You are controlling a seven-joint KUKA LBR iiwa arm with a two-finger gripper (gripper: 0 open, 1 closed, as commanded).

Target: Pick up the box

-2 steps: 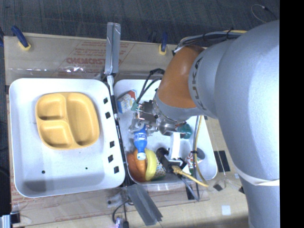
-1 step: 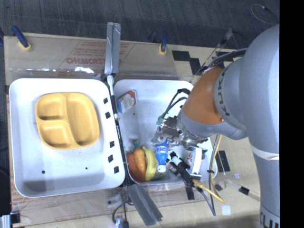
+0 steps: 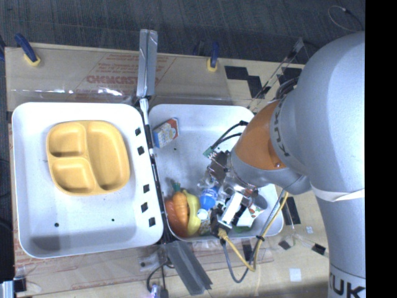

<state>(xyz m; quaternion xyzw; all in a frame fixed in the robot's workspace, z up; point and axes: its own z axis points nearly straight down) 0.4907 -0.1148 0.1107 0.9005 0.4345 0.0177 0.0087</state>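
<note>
gripper [image 3: 224,211] over heaped toys; small flat carton box [image 3: 165,132] apart.

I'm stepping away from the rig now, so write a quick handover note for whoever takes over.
Gripper: low in the right bin, at its lower end; finger state unreadable.
Box: lying against that bin's upper left wall, away from the gripper, not picked.
Carrot and other toy items are piled at the bin's lower left, beside the gripper.
Yellow tray sits in the left bin.
Left: reach the box, grasp, lift.

The bench [image 3: 74,67] fills the frame; on it lie two white bins, left bin [image 3: 37,228] and right bin [image 3: 198,120].
</note>
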